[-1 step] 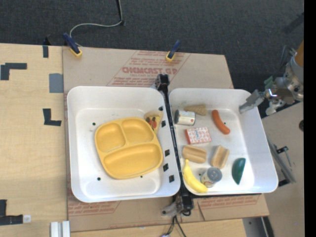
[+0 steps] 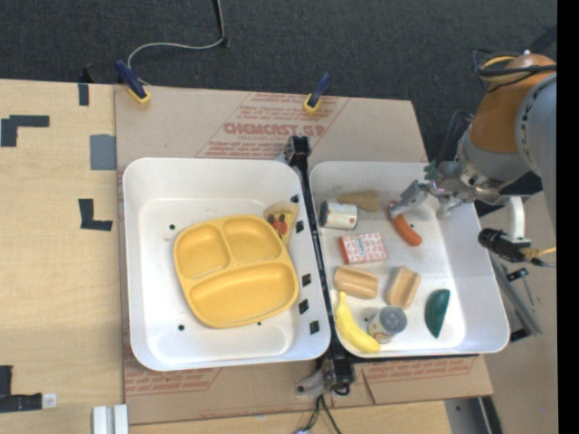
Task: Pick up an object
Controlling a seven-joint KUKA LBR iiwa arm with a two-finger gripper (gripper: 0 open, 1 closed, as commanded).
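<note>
The gripper [image 2: 412,199] hangs with jaws spread wide just above the orange carrot [image 2: 407,231]; it looks light, stiff and smooth, so grip mid-length, across its width.

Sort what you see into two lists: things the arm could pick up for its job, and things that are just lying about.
Part of the job:
gripper
carrot
banana
green pepper
two bread rolls
patterned packet
right bin

Lying about:
yellow divided plate
left bin
yellow-blue clamps
cardboard sheet
</note>
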